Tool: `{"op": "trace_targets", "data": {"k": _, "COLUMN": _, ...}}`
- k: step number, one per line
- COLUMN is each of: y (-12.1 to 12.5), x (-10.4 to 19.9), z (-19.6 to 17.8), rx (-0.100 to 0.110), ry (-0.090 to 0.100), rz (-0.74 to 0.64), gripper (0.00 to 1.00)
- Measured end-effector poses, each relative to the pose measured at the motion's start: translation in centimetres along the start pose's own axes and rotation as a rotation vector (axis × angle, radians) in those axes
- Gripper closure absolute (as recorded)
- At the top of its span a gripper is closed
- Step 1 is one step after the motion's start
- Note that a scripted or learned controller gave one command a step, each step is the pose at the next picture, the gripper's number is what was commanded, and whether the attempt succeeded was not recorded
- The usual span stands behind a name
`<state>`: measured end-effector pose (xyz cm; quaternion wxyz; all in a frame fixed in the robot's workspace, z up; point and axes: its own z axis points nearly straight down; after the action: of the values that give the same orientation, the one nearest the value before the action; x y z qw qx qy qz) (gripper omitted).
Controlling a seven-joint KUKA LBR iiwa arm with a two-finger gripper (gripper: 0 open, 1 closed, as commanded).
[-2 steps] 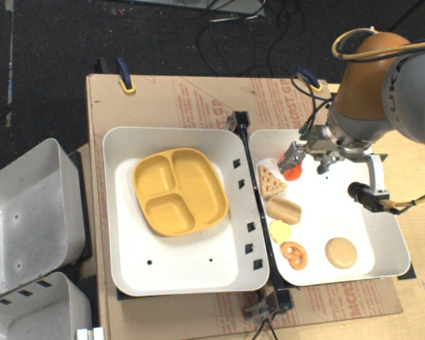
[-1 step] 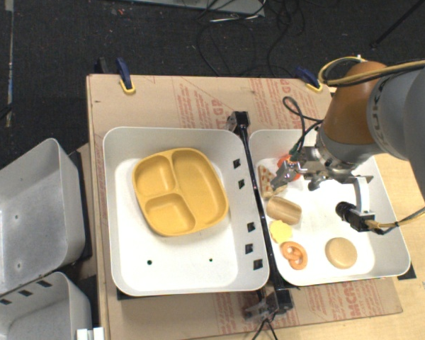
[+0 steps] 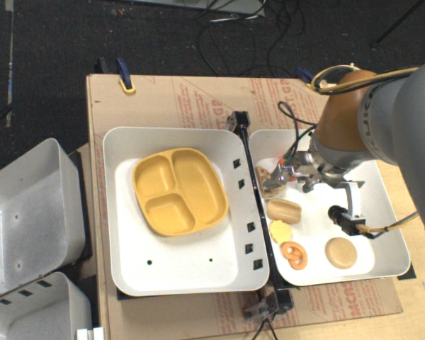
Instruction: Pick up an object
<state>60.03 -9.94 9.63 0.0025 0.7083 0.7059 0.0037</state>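
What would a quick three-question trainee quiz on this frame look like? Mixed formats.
1. True or false: the yellow divided plate lies in the left bin.
2. Which lies nearest the right bin's bottom rim: A) tan cylinder block B) orange pretzel-shaped piece C) the plate?
3. Fill in: the gripper is over the ___ bin.

Key: 1 true; 2 B; 3 right.

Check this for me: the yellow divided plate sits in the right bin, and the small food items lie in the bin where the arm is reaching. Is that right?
Not quite. The camera view shows the yellow divided plate in the left bin, not the right one. The rest holds: the small food items, such as the orange pretzel and the round tan piece, lie in the right bin, where the arm reaches.
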Motion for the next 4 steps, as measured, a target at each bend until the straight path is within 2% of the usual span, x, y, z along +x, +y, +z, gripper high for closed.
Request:
{"op": "trace_targets", "data": {"k": 1, "y": 0.3, "x": 0.1, "z": -1.4, "rx": -0.009, "ry": 0.000, "rz": -0.002, "gripper": 1.00}}
{"op": "trace_targets", "data": {"k": 2, "y": 0.5, "x": -0.3, "z": -5.7, "rx": 0.004, "ry": -0.003, "rz": -0.005, "gripper": 1.00}}
{"op": "trace_targets", "data": {"k": 3, "y": 0.1, "x": -1.2, "z": -11.3, "rx": 0.002, "ry": -0.004, "rz": -0.002, "gripper": 1.00}}
{"op": "trace_targets", "data": {"k": 4, "y": 0.2, "x": -1.2, "z": -12.3, "rx": 0.006, "ry": -0.002, "rz": -0.005, "gripper": 1.00}}
